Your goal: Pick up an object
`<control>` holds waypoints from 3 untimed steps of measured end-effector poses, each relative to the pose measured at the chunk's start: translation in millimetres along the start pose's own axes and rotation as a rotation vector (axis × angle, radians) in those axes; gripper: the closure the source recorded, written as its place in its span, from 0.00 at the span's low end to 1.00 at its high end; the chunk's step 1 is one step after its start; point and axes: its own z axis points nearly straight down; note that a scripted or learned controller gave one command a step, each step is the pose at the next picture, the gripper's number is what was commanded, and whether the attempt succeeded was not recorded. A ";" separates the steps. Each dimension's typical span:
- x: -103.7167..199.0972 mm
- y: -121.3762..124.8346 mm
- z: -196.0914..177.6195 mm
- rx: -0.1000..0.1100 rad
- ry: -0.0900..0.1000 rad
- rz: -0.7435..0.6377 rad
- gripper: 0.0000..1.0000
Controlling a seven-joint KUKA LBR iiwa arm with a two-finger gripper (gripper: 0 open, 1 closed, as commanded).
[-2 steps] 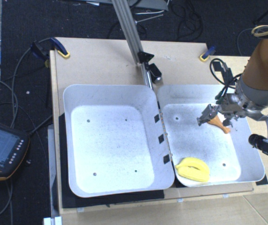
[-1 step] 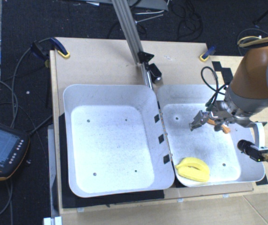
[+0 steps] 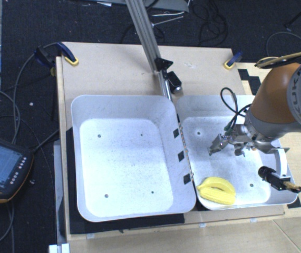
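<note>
You're in the approach: the gripper hangs above the banana, near it, gripping nothing; I can't tell its opening. The banana lies in the right bin's near-left corner. Next, descend onto it.

A pale wooden tabletop stands on dark carpeted floor strewn with black cables — a handheld control pendant lies at left, a slanted aluminium post rises behind.
</note>
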 end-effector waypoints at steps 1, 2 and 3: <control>0.2 1.5 -12.9 -0.006 -0.001 -0.001 1.00; -3.8 1.6 -74.9 -0.011 -0.002 -0.001 1.00; -3.8 1.7 -73.6 -0.005 -0.001 -0.001 1.00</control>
